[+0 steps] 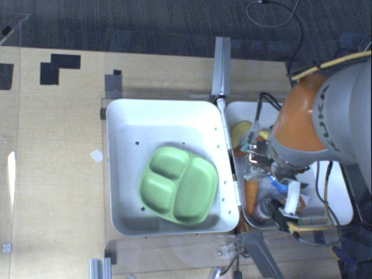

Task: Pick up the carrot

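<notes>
An orange carrot (251,194) lies along the left wall of the right bin (232,110), near its front. My gripper (259,165) hangs low in that bin, just above and to the right of the carrot's far end. The orange-banded wrist covers most of the gripper. Nothing can be made out in its grasp.
A green divided plate (179,184) sits in the left bin (125,127). The right bin also holds a yellow item (241,131) at the back, a blue item (278,186) and a dark round item (264,210) near the front. The arm hides much of the right bin.
</notes>
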You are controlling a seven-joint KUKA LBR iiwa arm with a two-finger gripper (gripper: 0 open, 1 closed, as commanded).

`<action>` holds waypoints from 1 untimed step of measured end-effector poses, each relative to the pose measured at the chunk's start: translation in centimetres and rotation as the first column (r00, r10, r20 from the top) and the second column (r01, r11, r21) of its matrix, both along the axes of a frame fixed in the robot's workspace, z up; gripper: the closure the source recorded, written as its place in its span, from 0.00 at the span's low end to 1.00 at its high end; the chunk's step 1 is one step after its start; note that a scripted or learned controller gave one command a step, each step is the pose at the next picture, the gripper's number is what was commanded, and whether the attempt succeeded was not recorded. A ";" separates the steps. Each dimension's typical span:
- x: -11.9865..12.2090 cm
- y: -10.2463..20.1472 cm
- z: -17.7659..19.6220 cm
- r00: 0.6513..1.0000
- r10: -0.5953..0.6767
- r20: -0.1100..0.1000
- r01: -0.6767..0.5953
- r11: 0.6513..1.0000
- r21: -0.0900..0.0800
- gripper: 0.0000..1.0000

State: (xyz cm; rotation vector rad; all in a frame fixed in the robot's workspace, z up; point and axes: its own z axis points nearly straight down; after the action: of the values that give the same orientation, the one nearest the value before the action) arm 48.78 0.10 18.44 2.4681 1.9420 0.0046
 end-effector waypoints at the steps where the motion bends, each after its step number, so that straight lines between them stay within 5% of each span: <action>1: 0.0 2.8 0.3 0.964 0.265 -0.001 -0.265 0.964 -0.001 1.00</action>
State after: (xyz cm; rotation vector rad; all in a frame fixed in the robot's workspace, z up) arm 48.75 2.94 18.75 2.1864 2.2550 0.0025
